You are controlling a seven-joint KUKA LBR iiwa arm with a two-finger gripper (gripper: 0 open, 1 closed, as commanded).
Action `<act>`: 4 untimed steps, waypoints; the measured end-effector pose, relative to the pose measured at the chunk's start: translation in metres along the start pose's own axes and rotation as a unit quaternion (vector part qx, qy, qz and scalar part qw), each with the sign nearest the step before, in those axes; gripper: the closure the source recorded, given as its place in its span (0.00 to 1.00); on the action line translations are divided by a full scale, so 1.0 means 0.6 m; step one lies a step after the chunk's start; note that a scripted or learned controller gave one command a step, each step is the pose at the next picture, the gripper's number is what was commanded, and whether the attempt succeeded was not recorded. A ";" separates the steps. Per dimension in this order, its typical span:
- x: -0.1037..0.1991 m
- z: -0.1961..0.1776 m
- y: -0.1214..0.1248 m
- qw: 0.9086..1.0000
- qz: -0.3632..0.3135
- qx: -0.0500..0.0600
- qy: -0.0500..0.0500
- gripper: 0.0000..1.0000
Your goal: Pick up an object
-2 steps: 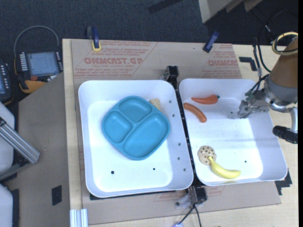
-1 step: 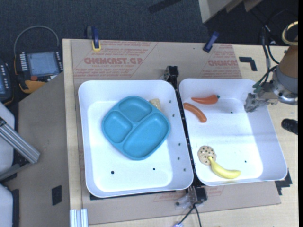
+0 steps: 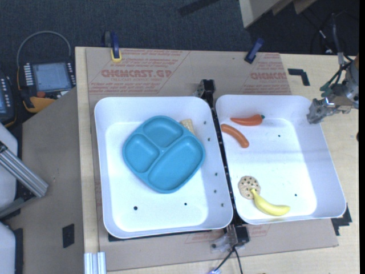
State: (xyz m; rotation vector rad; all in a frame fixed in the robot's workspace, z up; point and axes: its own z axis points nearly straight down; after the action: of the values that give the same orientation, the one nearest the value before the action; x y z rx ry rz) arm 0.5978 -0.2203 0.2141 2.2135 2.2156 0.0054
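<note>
The right bin (image 3: 308,170) holds an orange carrot (image 3: 247,119) and a hot dog sausage (image 3: 235,135) near its far left corner. A yellow banana (image 3: 269,206) and a round speckled cookie (image 3: 247,184) lie close together near its front edge. The left bin (image 3: 114,198) bears a blue divided plate (image 3: 163,153), with a pale beige piece (image 3: 187,125) peeking out behind the plate's far edge. My gripper (image 3: 317,112) hangs at the right bin's far right corner, well away from all the objects, and nothing shows between its fingers.
Both bins sit on a brown board with red lettering (image 3: 137,70), clamped at the back by blue clips (image 3: 116,44). A handheld pendant with a screen (image 3: 50,76) lies off the bench to the far left.
</note>
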 end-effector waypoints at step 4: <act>0.279 -0.065 0.032 1.000 -0.003 0.004 0.003 1.00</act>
State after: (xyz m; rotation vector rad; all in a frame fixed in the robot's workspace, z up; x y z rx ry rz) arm 0.6166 -0.0530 0.2525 2.2140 2.2296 0.0036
